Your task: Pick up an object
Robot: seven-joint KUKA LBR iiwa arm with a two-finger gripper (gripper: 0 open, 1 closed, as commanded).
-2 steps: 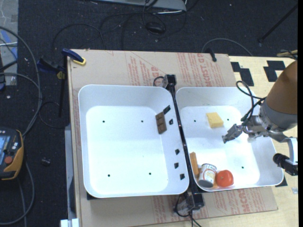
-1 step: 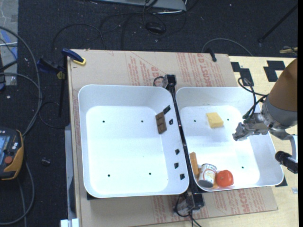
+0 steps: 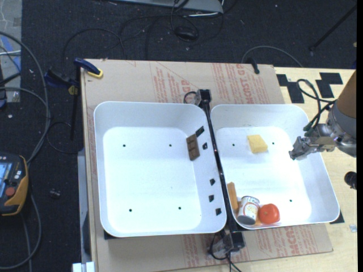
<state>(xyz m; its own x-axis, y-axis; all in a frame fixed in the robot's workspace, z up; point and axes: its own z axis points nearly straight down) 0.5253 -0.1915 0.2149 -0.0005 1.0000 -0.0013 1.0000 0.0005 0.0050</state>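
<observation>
The right bin point(image 3: 317, 169) holds a yellow sponge-like block point(image 3: 257, 144) near its far side. At its near left corner lie an orange stick point(image 3: 232, 195), a small tin can point(image 3: 248, 208) on its side and a red ball point(image 3: 269, 213). A brown chocolate-like bar point(image 3: 193, 147) leans on the right wall of the left bin point(image 3: 113, 123). My gripper point(image 3: 299, 150) hangs over the right bin's right side, well to the right of the yellow block and apart from every object.
Both bins sit on a cardboard sheet point(image 3: 170, 75) on the bench. Cables and a blue-yellow clamp point(image 3: 88, 68) lie at the far left. A yellow-black handheld unit point(image 3: 11, 183) sits off the bench at left. Black clips line the divider between the bins.
</observation>
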